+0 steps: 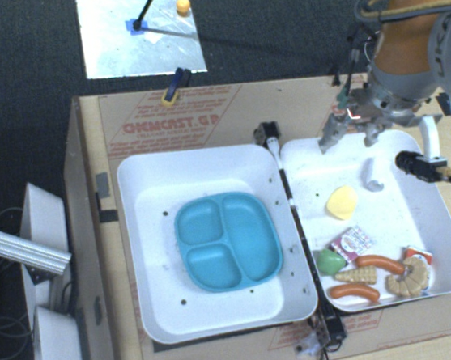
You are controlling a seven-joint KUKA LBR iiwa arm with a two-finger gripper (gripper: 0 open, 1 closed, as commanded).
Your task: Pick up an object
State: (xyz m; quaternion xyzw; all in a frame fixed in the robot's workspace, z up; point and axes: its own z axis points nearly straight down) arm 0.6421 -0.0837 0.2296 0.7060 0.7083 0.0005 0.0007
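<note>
Since the gripper (348, 129) hangs with its fingers spread apart and nothing between them over the far edge of the right bin (438, 214), it should pick one toy and come straight down on it. The yellow piece (342, 202) lies alone near the middle, away from the pile of sausages (368, 277) at the near edge, so it looks like the easiest grab.

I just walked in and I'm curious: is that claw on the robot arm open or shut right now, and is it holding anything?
Gripper: open, fingers spread, nothing between them; it hangs over the far edge of the right bin.
</note>
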